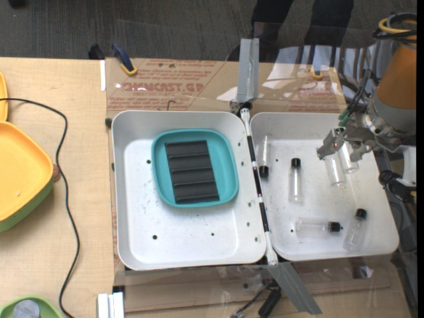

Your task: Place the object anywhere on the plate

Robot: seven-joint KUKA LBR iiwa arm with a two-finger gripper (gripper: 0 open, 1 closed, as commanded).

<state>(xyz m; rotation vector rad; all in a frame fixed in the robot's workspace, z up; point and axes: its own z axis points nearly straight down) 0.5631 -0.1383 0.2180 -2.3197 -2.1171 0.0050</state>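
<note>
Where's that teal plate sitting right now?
The teal plate lies in the left white bin, toward its upper middle, with a dark ribbed block resting on it. The clear vials lie in the neighbouring right bin.

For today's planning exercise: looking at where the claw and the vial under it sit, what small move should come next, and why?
Probably carry the claw leftward toward the teal plate. A clear vial appears to sit between its fingers above the right bin, while the plate lies in the left bin.
</note>
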